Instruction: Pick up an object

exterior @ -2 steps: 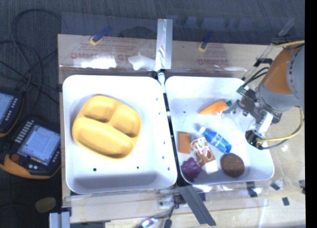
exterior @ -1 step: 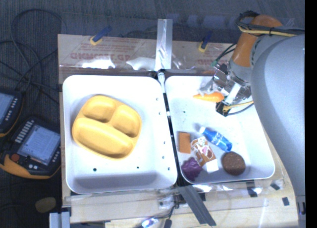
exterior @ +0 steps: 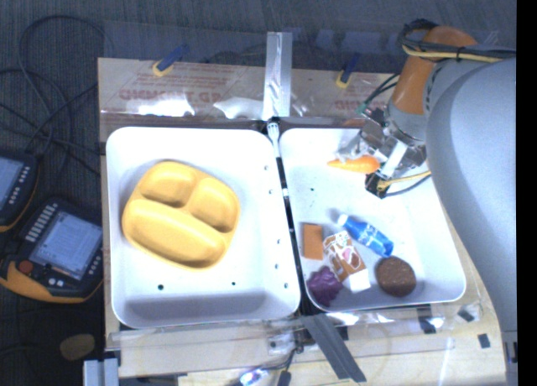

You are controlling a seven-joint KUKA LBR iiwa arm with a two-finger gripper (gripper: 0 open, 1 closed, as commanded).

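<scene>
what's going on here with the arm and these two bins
The robot arm is trying to pick something up. Its gripper is low over the far end of the right bin, right by a small orange piece; whether it has hold of it is unclear. A blue bottle and brown disc lie nearer. A yellow loaf sits in the left bin.

The arm [exterior: 482, 158] is large and smooth. Its shell is light grey and rounded, with a soft shine on the surface. Above the wrist there is an orange band [exterior: 413, 82]; it is glossy and curved like a ring, and the orange looks darker at its upper end. Thin dark cables [exterior: 411, 36] make loops near the top of this band. The gripper [exterior: 379, 143] is small, made of silvery metal with some dark parts. Its finer details are too blurred to tell.
</scene>
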